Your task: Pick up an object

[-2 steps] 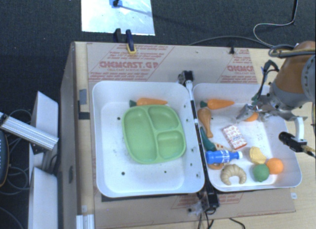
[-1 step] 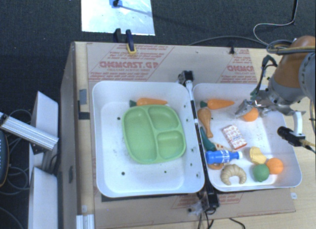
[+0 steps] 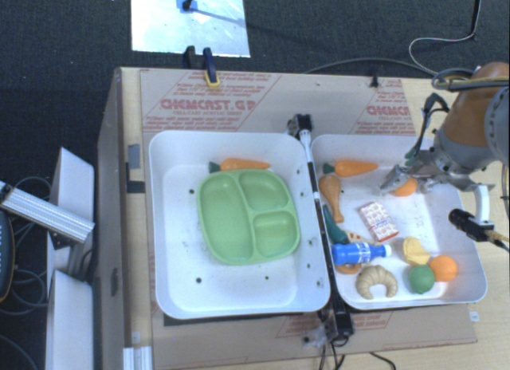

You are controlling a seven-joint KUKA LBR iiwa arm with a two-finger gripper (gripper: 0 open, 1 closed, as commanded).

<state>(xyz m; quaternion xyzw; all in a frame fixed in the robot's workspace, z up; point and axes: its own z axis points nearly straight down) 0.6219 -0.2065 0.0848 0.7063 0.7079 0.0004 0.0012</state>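
My gripper (image 3: 398,179) hangs low over the back of the right bin (image 3: 475,279), at the end of the grey arm with its orange band (image 3: 476,112). A small orange piece (image 3: 407,189) lies right at the gripper's tip, touching or just under it; whether it is held is unclear. Left of the gripper lies a carrot (image 3: 356,167). In front of it rest a red-and-white box (image 3: 377,221), a blue bottle (image 3: 360,252), a croissant (image 3: 376,281), a yellow piece (image 3: 414,249), a green ball (image 3: 421,278) and an orange ball (image 3: 443,266).
A drumstick (image 3: 331,194) lies along the right bin's left wall. The left bin (image 3: 171,281) holds a green divided plate (image 3: 249,215) with another carrot (image 3: 243,164) behind it. A black part of the arm (image 3: 472,225) overhangs the right bin's right rim.
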